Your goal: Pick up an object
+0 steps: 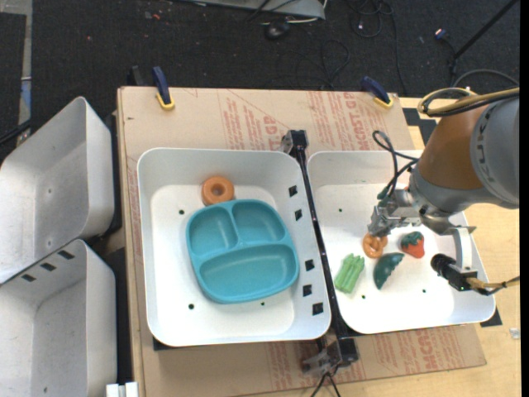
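Orange toy (374, 244) in right bin (355, 317), beside green pod (350, 272), teal piece (387, 269), strawberry (412, 243) | gripper (382, 224) directly over it, finger opening unclear | teal tray (241, 251), donut (218, 190) in left bin (157, 246)

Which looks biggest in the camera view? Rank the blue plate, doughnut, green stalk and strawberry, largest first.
1. Blue plate, by far.
2. Green stalk.
3. Doughnut.
4. Strawberry, though the doughnut and strawberry look close, so that order is unsure.

A robotics lab: a flat brown cardboard-covered bench (248, 114) held by yellow-tipped clamps (164, 98), two shallow white plastic bins (157, 246) side by side, loose black cables (347, 48) trailing over dark carpet floor (74, 40), and a grey-and-orange industrial robot arm (463, 155).
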